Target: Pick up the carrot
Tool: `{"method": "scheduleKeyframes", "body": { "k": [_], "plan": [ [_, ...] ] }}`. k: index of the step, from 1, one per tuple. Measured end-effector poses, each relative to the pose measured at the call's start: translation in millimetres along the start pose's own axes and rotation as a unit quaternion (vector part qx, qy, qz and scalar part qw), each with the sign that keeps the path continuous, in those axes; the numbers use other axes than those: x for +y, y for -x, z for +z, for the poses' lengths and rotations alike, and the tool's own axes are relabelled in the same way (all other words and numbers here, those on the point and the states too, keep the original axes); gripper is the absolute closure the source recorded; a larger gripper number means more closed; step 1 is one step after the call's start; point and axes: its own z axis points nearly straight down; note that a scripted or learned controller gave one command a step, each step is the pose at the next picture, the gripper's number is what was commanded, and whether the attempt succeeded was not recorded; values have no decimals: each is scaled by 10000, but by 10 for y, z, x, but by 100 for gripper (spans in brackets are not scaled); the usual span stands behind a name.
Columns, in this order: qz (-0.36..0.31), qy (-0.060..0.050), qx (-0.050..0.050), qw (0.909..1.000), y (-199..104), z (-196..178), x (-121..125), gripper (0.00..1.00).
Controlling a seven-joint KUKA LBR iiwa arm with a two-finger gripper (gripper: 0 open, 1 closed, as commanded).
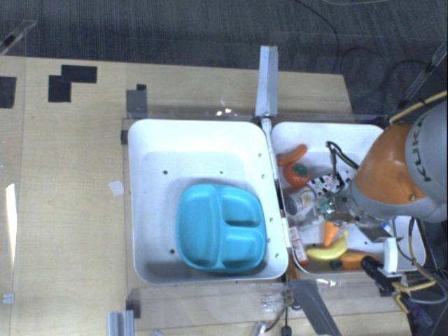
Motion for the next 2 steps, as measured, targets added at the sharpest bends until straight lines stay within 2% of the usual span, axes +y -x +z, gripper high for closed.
{"method": "scheduleKeyframes", "body": {
  "k": [1,2],
  "plan": [
    [-12,45,-4,10000,-7,-121,34,100],
    [599,-42,-5,9982,-400,-1190,-5,100]
  ]
}}
